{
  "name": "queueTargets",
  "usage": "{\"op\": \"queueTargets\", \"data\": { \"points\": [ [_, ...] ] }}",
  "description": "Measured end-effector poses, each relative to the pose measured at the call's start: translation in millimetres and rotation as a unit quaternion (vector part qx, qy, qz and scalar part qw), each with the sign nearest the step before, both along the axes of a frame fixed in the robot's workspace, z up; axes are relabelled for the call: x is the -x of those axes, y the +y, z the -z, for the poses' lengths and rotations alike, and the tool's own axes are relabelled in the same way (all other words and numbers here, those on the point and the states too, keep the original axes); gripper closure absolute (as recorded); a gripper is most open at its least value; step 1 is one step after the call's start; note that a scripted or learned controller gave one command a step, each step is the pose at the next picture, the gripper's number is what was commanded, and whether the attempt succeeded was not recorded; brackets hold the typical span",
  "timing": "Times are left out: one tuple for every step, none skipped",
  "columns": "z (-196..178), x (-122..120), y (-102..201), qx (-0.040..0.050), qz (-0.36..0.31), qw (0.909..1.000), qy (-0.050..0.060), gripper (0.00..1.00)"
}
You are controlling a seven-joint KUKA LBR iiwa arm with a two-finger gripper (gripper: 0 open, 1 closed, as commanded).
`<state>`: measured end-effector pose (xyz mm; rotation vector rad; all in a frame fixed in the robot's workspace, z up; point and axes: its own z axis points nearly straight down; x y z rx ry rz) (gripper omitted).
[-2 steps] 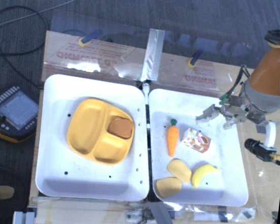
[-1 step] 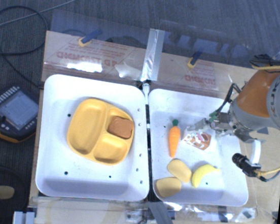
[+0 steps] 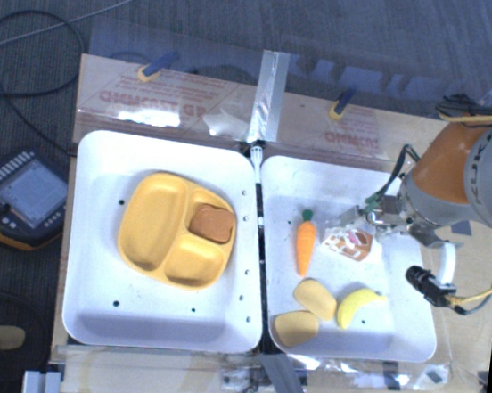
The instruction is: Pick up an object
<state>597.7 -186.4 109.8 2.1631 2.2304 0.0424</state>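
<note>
The right bin (image 3: 403, 333) holds an orange carrot (image 3: 304, 246), a clear packet with a red and white item (image 3: 350, 242), a yellow banana (image 3: 356, 304) and two pale yellow lumps (image 3: 315, 297) (image 3: 295, 327). My gripper (image 3: 380, 212) hangs over the upper right part of this bin, just above and to the right of the packet, close to its top corner. The grey arm with its orange band (image 3: 444, 163) comes in from the right. Nothing is visibly held.
In the left bin (image 3: 95, 252) lies a yellow divided plate (image 3: 157, 224) with a brown round piece (image 3: 212, 223) in one compartment. A black connector with cable (image 3: 427, 285) hangs over the right bin's right edge. A handheld controller (image 3: 21, 197) lies on the floor, left.
</note>
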Motion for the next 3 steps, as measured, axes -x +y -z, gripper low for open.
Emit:
{"op": "queueTargets", "data": {
  "points": [
    [0,-8,-5,-0.0006,-0.009,1.0000,0.000,0.00],
    [0,-21,-9,0.0007,-0.011,0.9999,0.001,0.00],
    [0,-21,-13,0.0015,-0.022,0.9998,-0.001,0.00]
  ]
}}
